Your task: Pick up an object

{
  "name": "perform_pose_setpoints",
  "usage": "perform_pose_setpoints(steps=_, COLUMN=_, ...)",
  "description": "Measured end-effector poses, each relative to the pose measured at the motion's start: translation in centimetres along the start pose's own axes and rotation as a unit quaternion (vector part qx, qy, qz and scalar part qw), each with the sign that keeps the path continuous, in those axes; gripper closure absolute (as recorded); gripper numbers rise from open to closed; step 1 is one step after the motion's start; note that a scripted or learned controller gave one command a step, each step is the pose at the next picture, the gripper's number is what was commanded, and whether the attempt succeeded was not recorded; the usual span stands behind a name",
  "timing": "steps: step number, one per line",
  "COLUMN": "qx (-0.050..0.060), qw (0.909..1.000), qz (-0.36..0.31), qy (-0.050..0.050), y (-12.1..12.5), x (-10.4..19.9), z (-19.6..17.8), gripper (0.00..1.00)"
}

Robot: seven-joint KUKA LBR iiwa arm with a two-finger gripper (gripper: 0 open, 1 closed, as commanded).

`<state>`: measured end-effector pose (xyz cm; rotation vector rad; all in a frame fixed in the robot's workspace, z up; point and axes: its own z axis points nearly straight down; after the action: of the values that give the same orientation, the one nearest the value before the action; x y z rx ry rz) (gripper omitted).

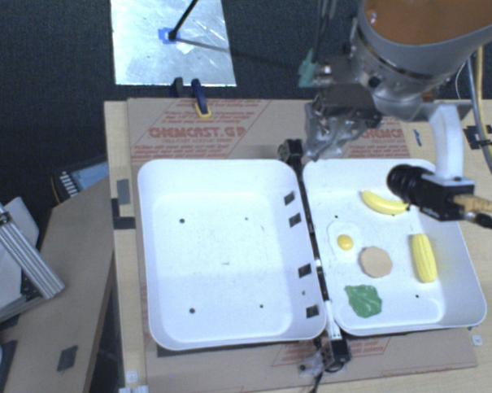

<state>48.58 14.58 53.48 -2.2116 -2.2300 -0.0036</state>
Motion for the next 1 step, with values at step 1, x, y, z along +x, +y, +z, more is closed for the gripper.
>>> perform_pose_setpoints(steps=1, qx=0.002, qw=1.0, qz=0.005, qy=-0.002, y=0.03, x=-3.96, z=5.8, gripper=1.0)
